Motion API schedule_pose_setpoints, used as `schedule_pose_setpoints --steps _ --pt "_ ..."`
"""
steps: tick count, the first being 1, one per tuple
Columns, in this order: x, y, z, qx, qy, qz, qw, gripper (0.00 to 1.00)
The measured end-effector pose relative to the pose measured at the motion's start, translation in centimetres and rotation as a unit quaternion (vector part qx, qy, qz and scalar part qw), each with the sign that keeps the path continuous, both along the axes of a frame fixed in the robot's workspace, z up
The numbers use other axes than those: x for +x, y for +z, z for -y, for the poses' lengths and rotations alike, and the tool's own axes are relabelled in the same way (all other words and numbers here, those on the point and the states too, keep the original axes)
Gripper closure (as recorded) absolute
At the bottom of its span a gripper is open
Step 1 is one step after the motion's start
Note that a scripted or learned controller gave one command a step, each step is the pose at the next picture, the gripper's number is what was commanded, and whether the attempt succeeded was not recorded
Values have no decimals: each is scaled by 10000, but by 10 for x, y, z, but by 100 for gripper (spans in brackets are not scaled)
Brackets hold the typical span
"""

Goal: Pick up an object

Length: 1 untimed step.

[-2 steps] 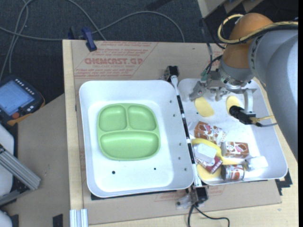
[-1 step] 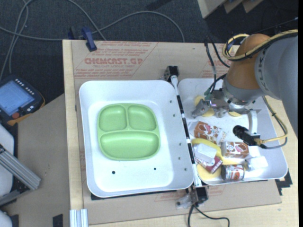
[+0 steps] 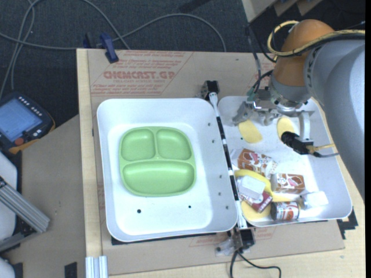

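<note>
- Two white bins are seen side by side: the left bin [image 3: 110,155] holds a green tray [image 3: 156,161], and the right bin [image 3: 342,196] holds the loose things.
- Nothing is seen to be held; the step in hand is judged to be the approach, with the grasp not yet made.
- The gripper [image 3: 258,116] is found at the upper right of the frame, over the top end of the right bin.
- Whether the gripper is wide or narrow cannot be told from this slant.
- A yellow disc [image 3: 251,133] lies just below the gripper in the frame, so it is taken to be the likely target; contact cannot be made out.
- A second yellow piece [image 3: 285,124] lies just to the right of the disc.
- Lower in the bin a packet [image 3: 288,182], a can [image 3: 284,212] and other wrappers are piled close together.
- For the next move, the gripper would need to be centred over the disc, lowered to the bin floor and closed on it.
- Care is called for, since the disc looks flat and lies near the bin's left wall.
</note>
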State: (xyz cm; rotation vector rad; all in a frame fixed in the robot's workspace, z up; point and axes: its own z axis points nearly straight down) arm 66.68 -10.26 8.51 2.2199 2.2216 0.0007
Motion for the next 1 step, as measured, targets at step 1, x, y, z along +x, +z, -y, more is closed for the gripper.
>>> schedule_pose_setpoints --steps 1 --pt "0 0 -10 3 1 -7 10000 0"
